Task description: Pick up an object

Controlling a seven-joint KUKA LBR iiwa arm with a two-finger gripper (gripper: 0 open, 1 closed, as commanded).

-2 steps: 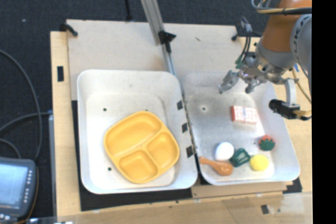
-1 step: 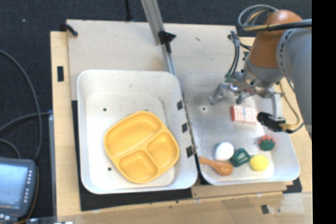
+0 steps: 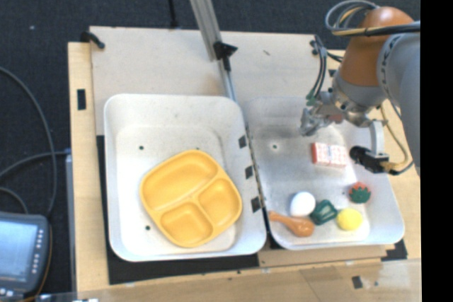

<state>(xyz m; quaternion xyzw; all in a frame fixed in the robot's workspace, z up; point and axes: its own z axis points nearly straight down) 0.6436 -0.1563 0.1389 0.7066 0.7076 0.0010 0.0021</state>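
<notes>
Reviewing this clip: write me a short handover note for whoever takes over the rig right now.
Gripper: low over the right bin, upper part; nothing seen between its fingers.
Right bin: red-and-white box just right of and below the gripper; white ball, orange spoon, green piece, yellow ball, red piece along the near edge.
Left bin: yellow divided tray.
Done: no pick yet. Left: grasp and lift one object.

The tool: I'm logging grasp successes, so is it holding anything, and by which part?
Nothing is held. The tool hangs over a bare patch of the right bin, apart from the small box and the other items.
</notes>
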